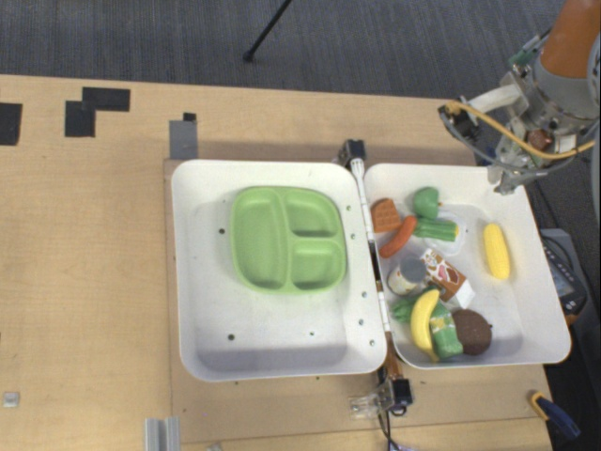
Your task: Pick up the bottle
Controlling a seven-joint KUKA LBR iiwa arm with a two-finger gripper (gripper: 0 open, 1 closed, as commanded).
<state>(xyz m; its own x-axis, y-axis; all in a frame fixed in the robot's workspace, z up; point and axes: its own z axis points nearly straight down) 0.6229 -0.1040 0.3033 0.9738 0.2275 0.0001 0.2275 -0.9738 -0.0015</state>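
The bottle (436, 229) is green with a pale end and lies on its side near the back of the right bin (549, 322), just below a green pepper (425, 199). My gripper (510, 173) hangs over the right bin's back right corner, about a hand's width right of and behind the bottle, not touching it. The grey arm with its orange band (573, 31) reaches in from the upper right, with yellow cables looped around the wrist.
The right bin also holds a brown bread piece (386, 215), a red sausage (398, 236), a yellow corn cob (496, 252), a small can (408, 276), a carton (445, 276), a banana (424, 319) and a brown ball (473, 331). A green divided plate (287, 239) lies in the left bin (202, 346).
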